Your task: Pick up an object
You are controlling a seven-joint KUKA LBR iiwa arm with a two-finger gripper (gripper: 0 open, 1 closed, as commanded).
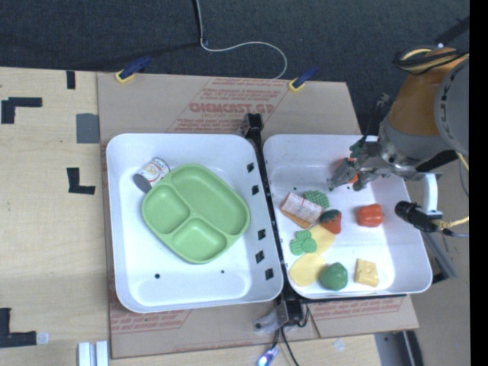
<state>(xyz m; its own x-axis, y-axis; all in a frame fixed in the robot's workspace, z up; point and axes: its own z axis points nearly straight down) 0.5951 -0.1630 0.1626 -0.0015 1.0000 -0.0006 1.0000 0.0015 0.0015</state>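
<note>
- Camera view, surface: light wooden bench (46, 227) with black tape marks; cardboard sheet (229, 105) with red print lies under both bins, clipped at its top corners. Dark carpet (114, 14) behind, thin white cable (236, 48) looping over it.
- Left bin (137, 280): shallow white plastic, holds a green three-compartment tray (197, 212), matte and rounded. A small cylinder with a white label (151, 172) lies touching the tray's upper left edge.
- Right bin (404, 277): my gripper (352, 172) sits over its upper part, arm entering from the right. Finger state: cannot tell, too dark and cluttered there.
- Pick candidates all lie below or left of my gripper, apart from it: red tomato-like piece (370, 215) nearest; tan wrapped block (299, 208) with a green ribbed piece (314, 200) beside it; small red-and-green piece (331, 220).
- Lower cluster: green leafy piece (303, 242), yellow flat piece (306, 269), round dark green ball (333, 276), yellow holed cheese wedge (367, 272).
- Nothing visibly between my fingers.
</note>
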